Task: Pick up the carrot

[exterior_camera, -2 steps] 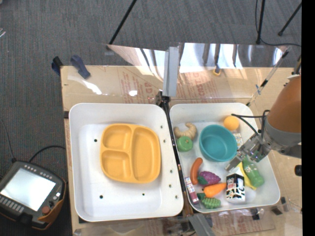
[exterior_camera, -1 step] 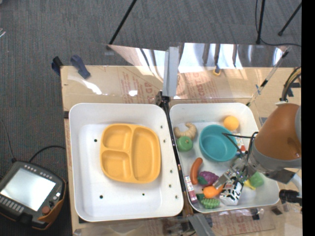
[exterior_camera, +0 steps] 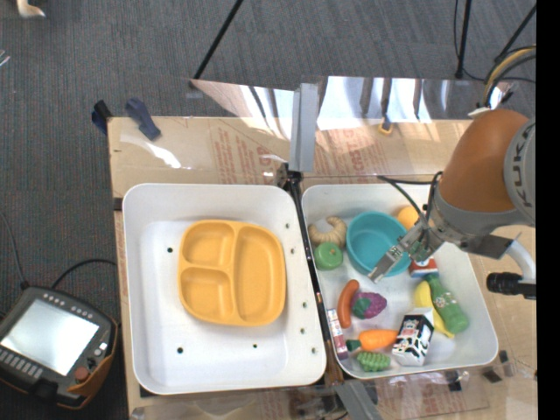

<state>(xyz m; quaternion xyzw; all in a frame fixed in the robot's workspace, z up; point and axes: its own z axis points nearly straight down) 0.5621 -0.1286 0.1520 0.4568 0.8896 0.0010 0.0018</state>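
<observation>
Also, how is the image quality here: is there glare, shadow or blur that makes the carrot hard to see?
In the camera view, strong glare washes out the reflective panel behind the bins; the carrot in the right bin is evenly lit and fairly sharp, with only soft shadows; the gripper over the teal bowl looks slightly blurred.

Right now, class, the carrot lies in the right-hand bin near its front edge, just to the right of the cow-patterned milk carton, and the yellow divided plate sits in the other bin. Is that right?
One detail is wrong. In the camera view the carrot lies just to the left of the cow-patterned milk carton, not to its right. The rest holds: it is in the right-hand bin near the front edge, and the yellow divided plate sits in the other bin.
</observation>
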